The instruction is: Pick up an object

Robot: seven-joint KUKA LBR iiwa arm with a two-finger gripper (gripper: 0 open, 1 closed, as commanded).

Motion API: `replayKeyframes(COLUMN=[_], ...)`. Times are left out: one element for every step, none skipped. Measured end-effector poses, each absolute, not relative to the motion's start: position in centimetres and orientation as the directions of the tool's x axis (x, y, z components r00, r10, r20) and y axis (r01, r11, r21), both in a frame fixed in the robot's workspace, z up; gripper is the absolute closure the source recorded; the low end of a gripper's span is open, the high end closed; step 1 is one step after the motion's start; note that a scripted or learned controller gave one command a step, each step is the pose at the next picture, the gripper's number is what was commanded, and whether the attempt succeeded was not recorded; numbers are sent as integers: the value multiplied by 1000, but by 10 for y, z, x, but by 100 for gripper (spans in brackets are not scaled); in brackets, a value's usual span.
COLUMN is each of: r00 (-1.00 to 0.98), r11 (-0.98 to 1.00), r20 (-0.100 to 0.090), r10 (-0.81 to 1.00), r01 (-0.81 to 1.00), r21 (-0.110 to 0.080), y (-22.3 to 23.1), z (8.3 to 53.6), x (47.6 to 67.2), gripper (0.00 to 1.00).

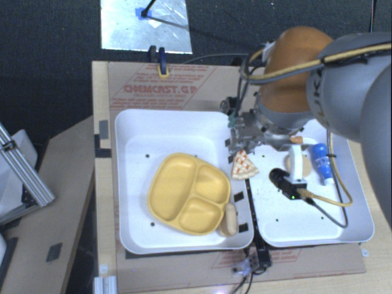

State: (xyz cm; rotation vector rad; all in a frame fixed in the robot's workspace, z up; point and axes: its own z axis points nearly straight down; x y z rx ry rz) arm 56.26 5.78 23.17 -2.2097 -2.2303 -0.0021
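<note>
Triangular toy pizza slice (244,165), pale crust with red and orange topping, lies at the seam where the two shallow white bins meet, its narrow tip pointing up toward the claw (237,146). The claw hangs just above that tip, below the orange band (294,60) of the grey arm (358,84). From this slant I cannot tell whether it is spread or pressed together, nor whether it touches the slice.

In the left bin (131,164) sits a yellow plastic plate with three compartments (188,193). A beige oval bread-like piece (229,219) rests against its lower right edge. In the right bin (343,225) a blue bottle (321,162) lies just beside a white object (297,163), with a small orange piece (296,140) above them.

The brown cardboard sheet (184,81) under the bins, on the table (67,176), bears large red print reading "CHEMCAST GP". The finer red lines around it are too small to read.
</note>
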Motion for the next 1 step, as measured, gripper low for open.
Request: replayKeyframes(r00=[-10], r11=[10], r20=[2], r10=[1000], r01=[1000], r21=[-1], y=[101], z=[238], x=[536], gripper=[100])
